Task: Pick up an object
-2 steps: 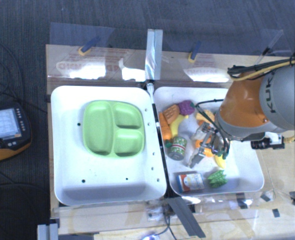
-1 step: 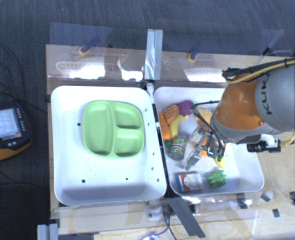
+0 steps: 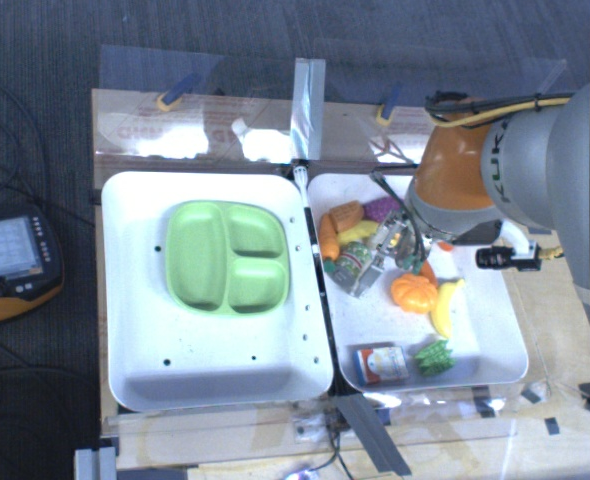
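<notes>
My gripper [image 3: 393, 244] hangs low over the upper middle of the right bin [image 3: 495, 343], below the arm's orange band. It sits right beside a shiny packet [image 3: 352, 265], a yellow toy [image 3: 359, 233] and purple grapes [image 3: 380, 208]. I cannot make out anything held in it. An orange pumpkin-like toy [image 3: 413, 293] and a banana [image 3: 443, 308] lie just below it. An orange carrot [image 3: 327, 239] and a brown piece [image 3: 345, 214] lie along the bin's left wall. A small can [image 3: 380, 363] and a green broccoli piece [image 3: 435, 356] rest near the front wall.
The left bin [image 3: 140, 358] holds a green divided plate [image 3: 227, 256]. A raised divider [image 3: 313, 268] separates the two bins. A handheld pendant [image 3: 10, 258] lies on the floor at the far left. The arm's grey body [image 3: 545, 168] covers the right bin's back right corner.
</notes>
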Motion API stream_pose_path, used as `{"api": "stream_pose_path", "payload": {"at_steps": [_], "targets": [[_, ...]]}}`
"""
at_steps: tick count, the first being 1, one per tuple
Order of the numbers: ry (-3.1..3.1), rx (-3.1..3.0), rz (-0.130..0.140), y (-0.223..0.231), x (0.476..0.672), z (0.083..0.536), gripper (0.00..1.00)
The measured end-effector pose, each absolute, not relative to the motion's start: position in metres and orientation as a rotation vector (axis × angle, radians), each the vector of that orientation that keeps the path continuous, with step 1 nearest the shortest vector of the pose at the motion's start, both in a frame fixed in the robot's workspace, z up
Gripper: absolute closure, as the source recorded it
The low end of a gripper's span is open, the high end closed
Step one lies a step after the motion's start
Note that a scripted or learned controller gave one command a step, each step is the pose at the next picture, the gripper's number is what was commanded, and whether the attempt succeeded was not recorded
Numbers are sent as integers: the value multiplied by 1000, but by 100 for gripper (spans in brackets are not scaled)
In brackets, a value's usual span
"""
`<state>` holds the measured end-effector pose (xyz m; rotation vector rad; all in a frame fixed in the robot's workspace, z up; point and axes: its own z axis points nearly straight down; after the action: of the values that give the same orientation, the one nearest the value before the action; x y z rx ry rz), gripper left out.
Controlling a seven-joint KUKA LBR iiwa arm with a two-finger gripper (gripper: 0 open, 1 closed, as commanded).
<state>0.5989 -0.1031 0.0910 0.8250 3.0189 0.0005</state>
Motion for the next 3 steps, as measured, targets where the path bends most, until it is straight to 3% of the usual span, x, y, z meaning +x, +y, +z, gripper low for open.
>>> {"api": "stream_pose_path", "payload": {"at_steps": [1, 2, 3], "targets": [[3006, 855, 2, -126, 522, 92, 0], [2977, 946, -4, -101, 529, 92, 0], [2913, 1156, 2, -106, 572, 91, 0]]}}
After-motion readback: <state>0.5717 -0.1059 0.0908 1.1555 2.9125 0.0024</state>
